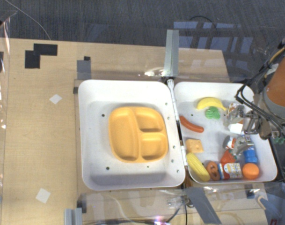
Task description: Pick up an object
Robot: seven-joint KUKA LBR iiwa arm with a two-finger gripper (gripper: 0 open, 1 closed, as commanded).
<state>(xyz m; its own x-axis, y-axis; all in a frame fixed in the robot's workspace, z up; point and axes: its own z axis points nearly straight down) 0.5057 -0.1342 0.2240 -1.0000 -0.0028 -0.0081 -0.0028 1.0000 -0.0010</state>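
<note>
**A:** Several toys sit in the right bin: banana, green piece, sausage, cracker, corn, can, orange. Which one's it after?

**B:** Probably the red-and-blue clutter near the can. The gripper hangs right above it. Can't tell how its grip is set, too much metal overlapping.

**A:** Tips?

**B:** I'd drop straight down on one piece, clear of the bin wall. The yellow tray in the left bin doesn't matter.
</note>
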